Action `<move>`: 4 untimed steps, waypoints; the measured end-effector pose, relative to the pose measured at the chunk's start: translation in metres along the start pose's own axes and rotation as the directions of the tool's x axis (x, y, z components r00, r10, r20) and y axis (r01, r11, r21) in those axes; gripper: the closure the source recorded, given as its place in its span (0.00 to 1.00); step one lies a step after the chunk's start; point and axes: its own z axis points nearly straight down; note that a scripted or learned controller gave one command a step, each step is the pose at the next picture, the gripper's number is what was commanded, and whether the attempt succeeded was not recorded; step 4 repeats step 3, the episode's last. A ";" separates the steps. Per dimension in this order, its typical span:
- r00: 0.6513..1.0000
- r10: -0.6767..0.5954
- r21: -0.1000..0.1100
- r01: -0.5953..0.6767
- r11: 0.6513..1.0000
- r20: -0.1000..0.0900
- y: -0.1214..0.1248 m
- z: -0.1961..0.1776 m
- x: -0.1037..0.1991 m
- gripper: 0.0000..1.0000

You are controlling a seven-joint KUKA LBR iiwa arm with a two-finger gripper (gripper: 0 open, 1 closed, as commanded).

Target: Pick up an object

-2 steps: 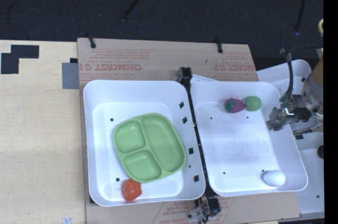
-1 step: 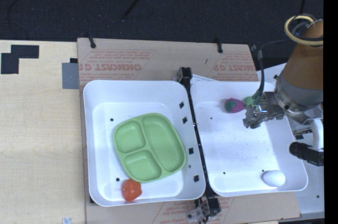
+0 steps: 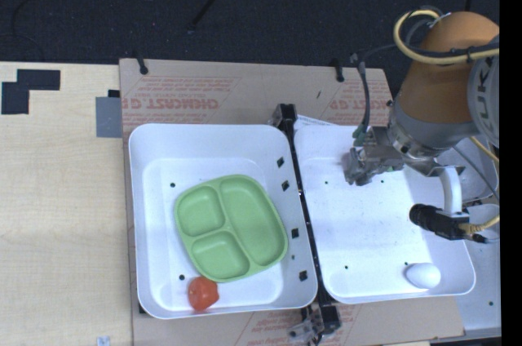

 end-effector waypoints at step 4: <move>1.000 0.002 0.002 -0.002 1.000 0.002 0.045 0.035 0.135 1.00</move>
